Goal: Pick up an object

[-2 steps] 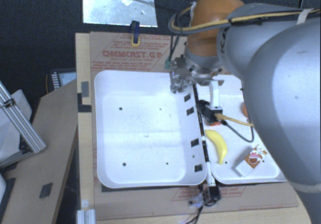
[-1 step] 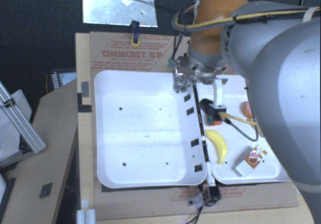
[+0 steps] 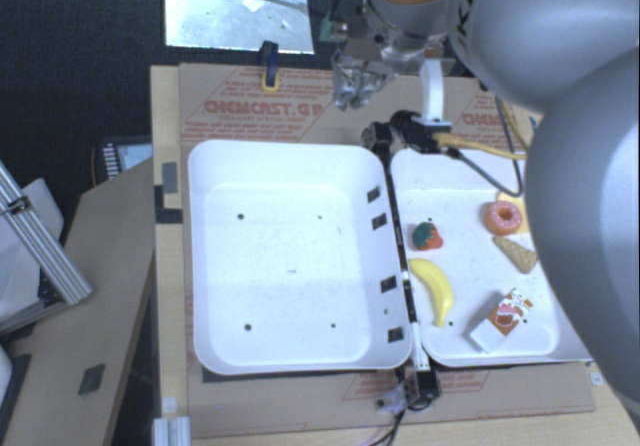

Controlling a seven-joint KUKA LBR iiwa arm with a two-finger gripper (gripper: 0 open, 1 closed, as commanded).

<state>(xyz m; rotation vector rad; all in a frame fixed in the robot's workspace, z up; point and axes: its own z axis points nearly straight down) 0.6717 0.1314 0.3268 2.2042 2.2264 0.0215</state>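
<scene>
Cardboard-topped bench, two bins: nothing picked yet, gripper (image 3: 357,84) up past the right bin's (image 3: 455,196) far rim, finger state unclear, with banana (image 3: 433,288), strawberry (image 3: 427,234), donut (image 3: 503,217) lying inside that bin.

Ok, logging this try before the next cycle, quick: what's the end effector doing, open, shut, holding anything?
End effector: raised beyond the bins' far edge, nothing visible between its fingers; open or shut cannot be told.
</scene>
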